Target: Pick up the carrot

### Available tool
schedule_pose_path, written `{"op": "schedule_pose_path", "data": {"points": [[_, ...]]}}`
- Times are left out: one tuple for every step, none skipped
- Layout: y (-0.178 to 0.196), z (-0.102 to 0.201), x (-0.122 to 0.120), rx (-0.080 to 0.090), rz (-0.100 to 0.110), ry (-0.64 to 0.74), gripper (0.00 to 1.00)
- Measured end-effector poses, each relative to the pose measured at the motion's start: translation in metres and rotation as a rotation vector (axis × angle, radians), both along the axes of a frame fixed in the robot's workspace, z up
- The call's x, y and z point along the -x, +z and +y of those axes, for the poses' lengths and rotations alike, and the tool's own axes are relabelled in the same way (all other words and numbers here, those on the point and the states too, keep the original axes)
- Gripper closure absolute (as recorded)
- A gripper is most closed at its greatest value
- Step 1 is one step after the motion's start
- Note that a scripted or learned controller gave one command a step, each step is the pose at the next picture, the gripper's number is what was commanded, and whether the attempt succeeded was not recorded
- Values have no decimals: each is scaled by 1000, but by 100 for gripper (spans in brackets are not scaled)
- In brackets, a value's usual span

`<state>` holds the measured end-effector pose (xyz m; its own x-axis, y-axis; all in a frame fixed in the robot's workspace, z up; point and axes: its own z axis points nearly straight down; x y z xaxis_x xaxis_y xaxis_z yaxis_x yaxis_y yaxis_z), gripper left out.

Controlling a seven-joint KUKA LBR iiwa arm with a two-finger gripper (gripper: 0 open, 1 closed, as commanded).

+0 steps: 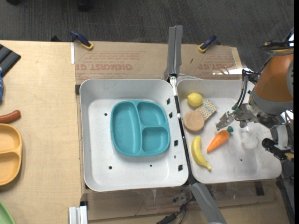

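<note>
Left bin (93, 125): one teal divided plate (140, 127). Right bin (261, 171): one banana (200, 153), one lemon (195, 99), one round cookie (194, 121), one cracker (208, 108), one carrot (218, 141). Carrot near bin centre, long axis diagonal, green top up-right, tip down-left toward banana. Claw (226, 120) just above carrot top; opening not discernible, nothing seen gripped.

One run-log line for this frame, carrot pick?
phase: approach | hand above carrot's green end, right bin | carrot: lying on bin floor, beside banana | grasp: none seen
</note>
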<state>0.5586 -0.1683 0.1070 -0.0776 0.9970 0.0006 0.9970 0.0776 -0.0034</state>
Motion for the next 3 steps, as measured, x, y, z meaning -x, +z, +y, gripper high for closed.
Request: {"op": "schedule_pose_path", "data": {"points": [[-16,25,36,-1,1,-165,0],[-7,24,36,-1,0,-169,100],[91,33,71,1,-3,-118,100]]}}
